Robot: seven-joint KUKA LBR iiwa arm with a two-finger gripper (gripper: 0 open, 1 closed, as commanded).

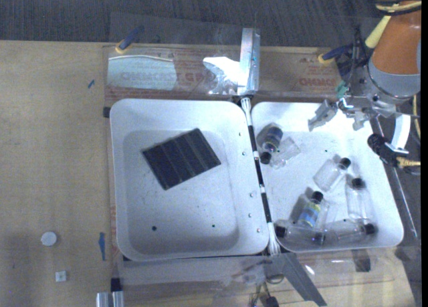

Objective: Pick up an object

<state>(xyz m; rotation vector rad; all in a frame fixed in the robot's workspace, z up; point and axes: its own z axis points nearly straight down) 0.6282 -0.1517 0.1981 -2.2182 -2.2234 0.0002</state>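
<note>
The right bin [384,225] holds several small clear bottles with black caps. One with a blue label [270,138] lies near the bin's left wall, and another blue-labelled one [309,212] lies toward the front. A plain clear bottle [330,172] rests in the middle. My gripper [341,117] hangs over the bin's far right part, under the grey wrist and orange band [399,35]. Its fingers [322,117] are spread open with nothing between them. It is apart from all the bottles.
The left bin [127,232] holds a flat dark ribbed rectangle [180,158]. Crumpled clear plastic and a metal upright [250,61] stand behind the bins. Cables and a black fitting [382,148] hang by the right bin's right rim.
</note>
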